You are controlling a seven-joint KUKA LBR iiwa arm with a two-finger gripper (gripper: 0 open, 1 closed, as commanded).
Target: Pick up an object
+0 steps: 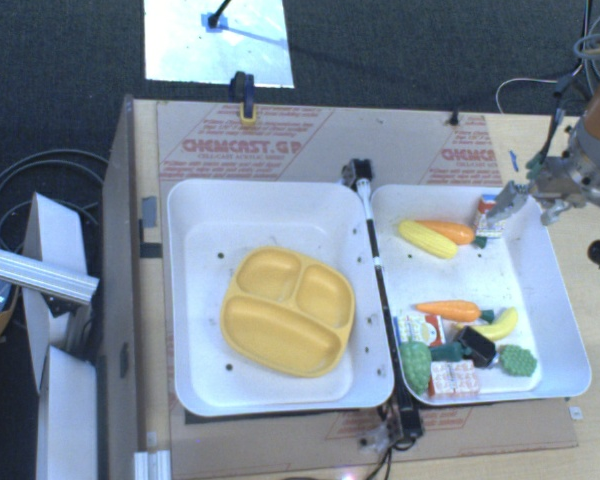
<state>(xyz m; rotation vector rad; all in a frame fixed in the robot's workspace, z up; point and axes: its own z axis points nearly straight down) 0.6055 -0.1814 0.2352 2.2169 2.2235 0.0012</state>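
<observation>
The right bin (pixel 565 343) holds several toy foods. A yellow corn cob (pixel 427 239) lies beside an orange carrot (pixel 454 232) at the back. Towards the front are a second carrot (pixel 448 310), a banana (pixel 501 323), a broccoli floret (pixel 519 360), a green vegetable (pixel 415 364), a small printed box (pixel 454 378) and a black piece (pixel 475 345). A small red, white and blue item (pixel 488 214) stands at the bin's back right corner. My gripper (pixel 528 198) hangs over that corner, just right of the small item, with nothing seen held in it.
The left bin (pixel 195 268) holds a yellow divided plate (pixel 288 310). A black clamp (pixel 360 173) sits where the two bins meet at the back. Cables run along the bench's left and upper right sides.
</observation>
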